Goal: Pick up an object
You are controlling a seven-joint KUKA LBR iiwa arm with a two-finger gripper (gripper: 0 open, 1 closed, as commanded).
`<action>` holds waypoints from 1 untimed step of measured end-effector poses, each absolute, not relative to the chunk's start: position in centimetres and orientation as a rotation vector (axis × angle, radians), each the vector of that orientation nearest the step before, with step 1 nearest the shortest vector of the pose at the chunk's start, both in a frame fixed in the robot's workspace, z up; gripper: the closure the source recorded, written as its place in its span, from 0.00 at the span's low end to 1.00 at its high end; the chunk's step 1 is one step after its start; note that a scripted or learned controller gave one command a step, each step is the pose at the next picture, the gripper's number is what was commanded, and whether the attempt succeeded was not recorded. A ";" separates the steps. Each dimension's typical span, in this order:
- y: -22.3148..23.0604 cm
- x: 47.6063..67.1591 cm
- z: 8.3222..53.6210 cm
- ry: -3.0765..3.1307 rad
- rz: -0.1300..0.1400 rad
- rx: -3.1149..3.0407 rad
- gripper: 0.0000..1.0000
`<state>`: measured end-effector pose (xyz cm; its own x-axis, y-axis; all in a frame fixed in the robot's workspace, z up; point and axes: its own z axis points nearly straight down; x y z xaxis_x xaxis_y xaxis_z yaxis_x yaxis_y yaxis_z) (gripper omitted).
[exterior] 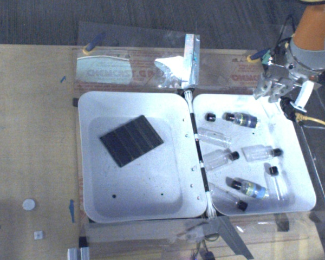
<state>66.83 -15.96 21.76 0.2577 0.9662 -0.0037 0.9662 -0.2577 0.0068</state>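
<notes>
The right bin [306, 196] holds several small clear bottles with black caps. One with a dark label [241, 118] lies near the back, another with a blue-yellow label [249, 188] lies near the front. Clear ones lie at the middle [220, 158], right [260, 153] and far right [274, 181]. A dark ribbed rectangular pad [131, 140] lies tilted in the left bin [97, 199]. My gripper [272, 89] hangs above the right bin's back right corner, apart from every bottle, with nothing seen between its fingers.
Clear plastic sheets with red lettering and a crumpled white wrap [173, 69] lie behind the bins. A yellow cable [314, 122] runs off to the right of the right bin. The wooden bench [32, 134] stretches out left of the bins.
</notes>
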 end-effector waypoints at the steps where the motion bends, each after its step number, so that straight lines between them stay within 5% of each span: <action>1: -14.9 66.7 18.6 1.938 -0.002 2.474 1.00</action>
